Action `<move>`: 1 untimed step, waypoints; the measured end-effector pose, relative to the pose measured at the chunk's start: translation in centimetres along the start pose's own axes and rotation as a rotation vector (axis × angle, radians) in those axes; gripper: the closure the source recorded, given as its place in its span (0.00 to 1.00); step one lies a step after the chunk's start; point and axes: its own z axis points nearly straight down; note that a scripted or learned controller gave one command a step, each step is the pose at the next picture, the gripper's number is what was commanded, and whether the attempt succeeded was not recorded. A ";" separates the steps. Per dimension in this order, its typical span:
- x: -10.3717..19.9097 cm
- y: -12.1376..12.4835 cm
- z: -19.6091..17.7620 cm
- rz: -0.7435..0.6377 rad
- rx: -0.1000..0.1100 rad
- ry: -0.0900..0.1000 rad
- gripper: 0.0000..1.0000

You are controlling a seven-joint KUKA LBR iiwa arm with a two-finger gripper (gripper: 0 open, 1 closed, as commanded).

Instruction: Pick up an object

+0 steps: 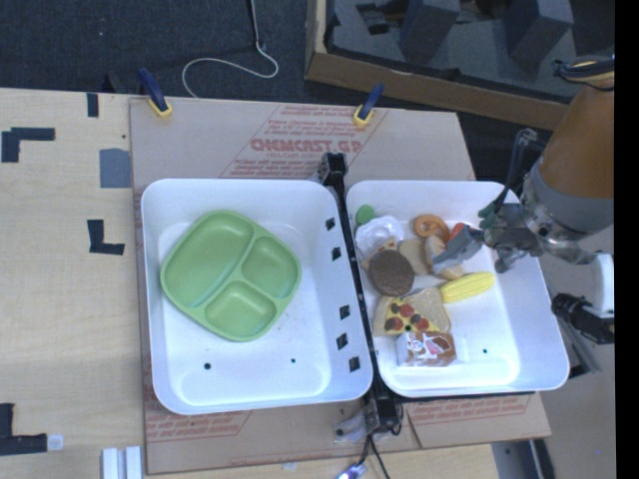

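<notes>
My arm (584, 158) reaches in over the right edge of the right bin (519, 367), grey with an orange band above the wrist. My gripper (477, 245) hangs over the upper right part of that bin, its dark fingers pointing toward the bin's middle. Whether the fingers are open or closed, and whether anything sits between them, I cannot tell; they blur into the items beneath.

Toy food lies clustered in the left half of the right bin. A yellow corn cob (466, 287) lies just below my gripper. A pretzel (430, 227) sits near the top edge, with a small green piece (364, 214) at the upper left corner. A brown round cookie (390, 273) lies by the left wall. Below it are a pizza slice (412, 316) and a red-and-white packet (429, 347) toward the bottom edge.

The left bin (170, 367) holds a green divided plate (231, 274), toward its upper left.
</notes>
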 end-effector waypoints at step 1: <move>-7.3 4.2 12.0 0.003 0.007 0.001 0.00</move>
